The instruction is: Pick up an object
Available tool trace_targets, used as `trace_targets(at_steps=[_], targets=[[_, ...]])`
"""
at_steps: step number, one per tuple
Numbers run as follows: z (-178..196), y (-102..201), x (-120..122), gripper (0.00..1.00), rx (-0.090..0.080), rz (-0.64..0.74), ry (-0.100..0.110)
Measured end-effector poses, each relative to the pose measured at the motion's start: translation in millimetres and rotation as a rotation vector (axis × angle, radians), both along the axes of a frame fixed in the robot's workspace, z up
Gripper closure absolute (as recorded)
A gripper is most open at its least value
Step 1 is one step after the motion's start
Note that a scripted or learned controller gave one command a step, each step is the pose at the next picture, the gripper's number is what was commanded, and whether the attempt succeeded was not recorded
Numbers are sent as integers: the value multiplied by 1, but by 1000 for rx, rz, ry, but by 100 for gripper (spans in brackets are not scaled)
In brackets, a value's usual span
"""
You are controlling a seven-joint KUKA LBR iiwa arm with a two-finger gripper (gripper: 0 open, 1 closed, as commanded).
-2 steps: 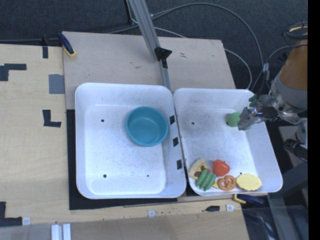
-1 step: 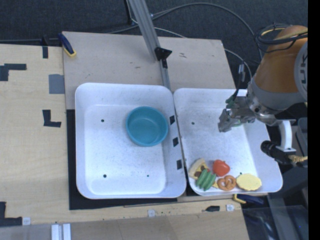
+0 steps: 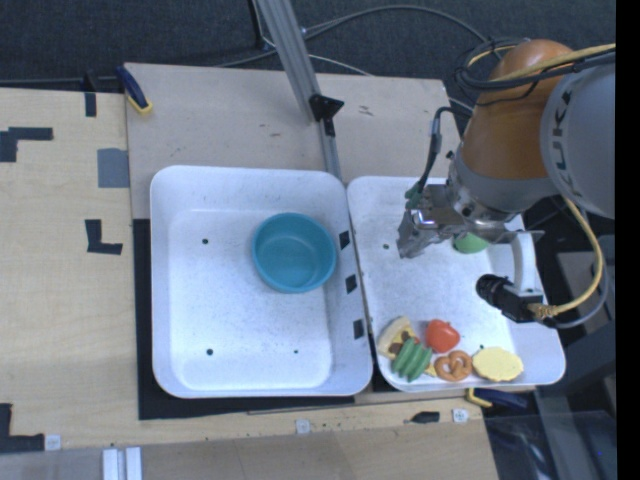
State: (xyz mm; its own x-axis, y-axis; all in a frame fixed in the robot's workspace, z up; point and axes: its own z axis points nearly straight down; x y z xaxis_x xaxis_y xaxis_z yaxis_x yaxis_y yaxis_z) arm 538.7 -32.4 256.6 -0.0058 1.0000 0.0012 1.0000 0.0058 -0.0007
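My gripper (image 3: 411,240) hangs over the upper left part of the right bin (image 3: 440,288), below the orange band of the arm (image 3: 510,118). A green object (image 3: 470,241) lies just right of the gripper, partly hidden under the wrist. Along the right bin's front edge lie a group of toy foods: a tan and yellow piece (image 3: 395,334), a green piece (image 3: 411,360), a red one (image 3: 442,334), a pretzel (image 3: 453,366) and a yellow one (image 3: 497,365). A blue bowl (image 3: 293,253) stands upright in the left bin (image 3: 200,298). I see nothing held under the gripper.
A grey metal post (image 3: 295,58) slants up from the bins' shared back edge. A black part with a cable (image 3: 505,298) sticks out over the right bin's right side. White floor shows between the gripper and the toy foods.
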Motion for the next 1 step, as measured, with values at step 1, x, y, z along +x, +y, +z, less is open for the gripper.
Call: trace_targets(at_steps=[1], targets=[[-12, 59, 16, 100, 0, -1, 1]])
